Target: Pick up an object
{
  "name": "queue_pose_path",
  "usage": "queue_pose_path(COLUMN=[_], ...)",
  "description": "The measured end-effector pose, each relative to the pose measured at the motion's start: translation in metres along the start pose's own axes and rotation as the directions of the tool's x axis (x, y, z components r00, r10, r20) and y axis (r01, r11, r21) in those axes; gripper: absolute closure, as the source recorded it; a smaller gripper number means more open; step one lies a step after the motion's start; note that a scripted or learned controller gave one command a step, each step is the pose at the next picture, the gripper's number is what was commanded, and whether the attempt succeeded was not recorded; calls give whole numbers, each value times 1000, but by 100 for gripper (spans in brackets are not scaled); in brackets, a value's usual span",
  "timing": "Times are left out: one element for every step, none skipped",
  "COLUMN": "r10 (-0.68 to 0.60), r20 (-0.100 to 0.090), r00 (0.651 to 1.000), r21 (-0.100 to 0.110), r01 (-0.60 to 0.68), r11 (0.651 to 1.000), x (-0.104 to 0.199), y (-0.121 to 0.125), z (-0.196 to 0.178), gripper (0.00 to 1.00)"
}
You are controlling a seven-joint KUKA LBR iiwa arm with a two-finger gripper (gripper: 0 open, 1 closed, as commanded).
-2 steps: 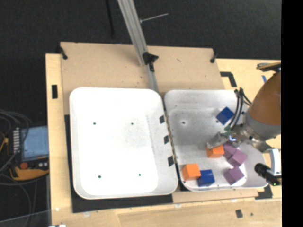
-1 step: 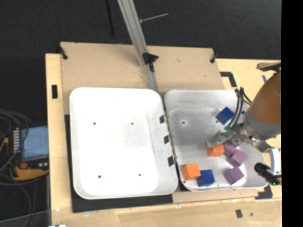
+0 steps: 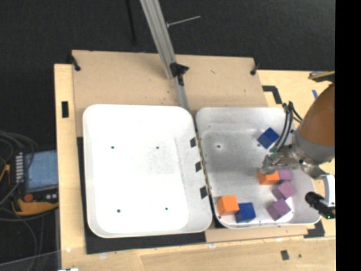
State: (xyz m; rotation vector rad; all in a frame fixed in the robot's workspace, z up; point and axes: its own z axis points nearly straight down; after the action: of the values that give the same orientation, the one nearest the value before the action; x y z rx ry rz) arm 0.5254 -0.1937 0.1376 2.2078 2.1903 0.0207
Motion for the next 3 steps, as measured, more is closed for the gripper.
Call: queue_pose_path(r10=[-11, -12, -14], r20=[-10, -10, -12], r00=[1000, 1000, 1000], r21=[23, 23, 27], r01=[11, 12, 15], r11=[1000, 1000, 1000], x=[-5, -6, -7], y=[5, 11, 13], z=[-64, -129, -151], gripper=[100, 100, 100])
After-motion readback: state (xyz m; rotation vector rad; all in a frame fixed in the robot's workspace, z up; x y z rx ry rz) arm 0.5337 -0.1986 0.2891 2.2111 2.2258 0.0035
